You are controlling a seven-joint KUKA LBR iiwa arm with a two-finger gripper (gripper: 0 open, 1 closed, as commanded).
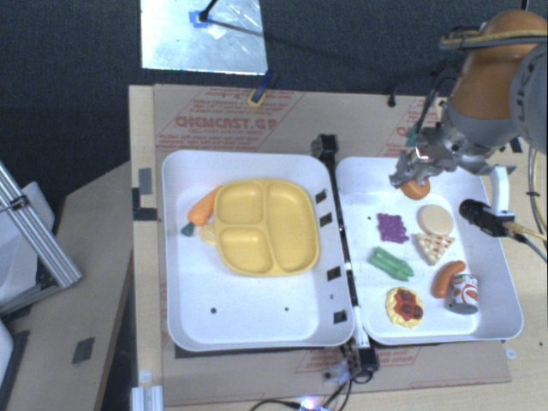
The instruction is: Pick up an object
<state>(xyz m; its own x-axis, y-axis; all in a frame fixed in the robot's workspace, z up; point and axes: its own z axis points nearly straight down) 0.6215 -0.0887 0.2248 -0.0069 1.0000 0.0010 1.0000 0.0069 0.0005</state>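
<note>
Cardboard sheeting covers the surface (231,118) on which two shallow white bins are set side by side. At the far edge of the right bin (505,311), the jaws (413,176) are seen lowered over a small orange round object (417,189), which appears pressed against them; whether it is gripped, or how far the jaws stand open, cannot be told. Just beyond are laid a cream disc (436,219) and a purple grape cluster (392,227), then a wedge-shaped slice (435,247), a green pod (391,264), a sausage (448,277), a small red-and-white can (465,294) and a mini pizza (405,306). In the left bin (184,229), a yellow divided tray (261,227) is placed, with a toy carrot (201,207) tucked against its left rim. A silver panel (201,24) is seen beyond the bins.
</note>
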